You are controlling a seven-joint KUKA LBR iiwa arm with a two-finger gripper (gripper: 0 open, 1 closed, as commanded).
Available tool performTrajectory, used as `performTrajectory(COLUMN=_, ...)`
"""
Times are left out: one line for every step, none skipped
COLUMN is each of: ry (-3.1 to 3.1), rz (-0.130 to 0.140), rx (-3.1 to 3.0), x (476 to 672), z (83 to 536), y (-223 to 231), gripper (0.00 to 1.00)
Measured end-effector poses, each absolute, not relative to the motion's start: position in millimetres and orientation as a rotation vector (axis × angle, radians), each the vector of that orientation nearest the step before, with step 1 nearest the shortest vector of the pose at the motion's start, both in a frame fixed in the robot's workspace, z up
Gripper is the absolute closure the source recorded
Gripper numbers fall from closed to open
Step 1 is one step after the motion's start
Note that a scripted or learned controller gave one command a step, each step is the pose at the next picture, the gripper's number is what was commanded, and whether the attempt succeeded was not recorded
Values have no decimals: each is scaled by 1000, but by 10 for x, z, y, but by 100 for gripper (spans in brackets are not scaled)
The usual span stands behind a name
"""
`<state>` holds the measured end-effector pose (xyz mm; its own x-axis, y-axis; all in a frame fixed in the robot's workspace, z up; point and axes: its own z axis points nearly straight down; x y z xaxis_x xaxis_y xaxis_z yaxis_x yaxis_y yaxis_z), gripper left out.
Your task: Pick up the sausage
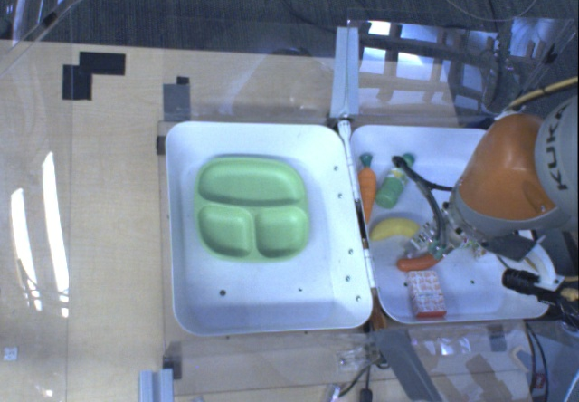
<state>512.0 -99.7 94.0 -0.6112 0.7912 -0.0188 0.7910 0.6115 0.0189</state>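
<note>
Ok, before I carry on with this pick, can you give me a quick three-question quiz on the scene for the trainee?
1. True or false: the sausage lies in the right bin.
2. What sits in the left bin? A. a blue cup; B. a green divided tray; C. a sponge.
3. Short answer: what lies just on the camera's near side of the sausage?

Key: 1 true; 2 B; 3 the red and white box.
</note>
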Motion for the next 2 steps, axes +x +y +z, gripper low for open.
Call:
performTrajectory(ry=2790, rz=20, rx=1368, x=5160, z=1060, y=-986, gripper=100)
performTrajectory(ry=2783, rz=26, rx=1362, x=5197, z=1175, y=-975, gripper=100)
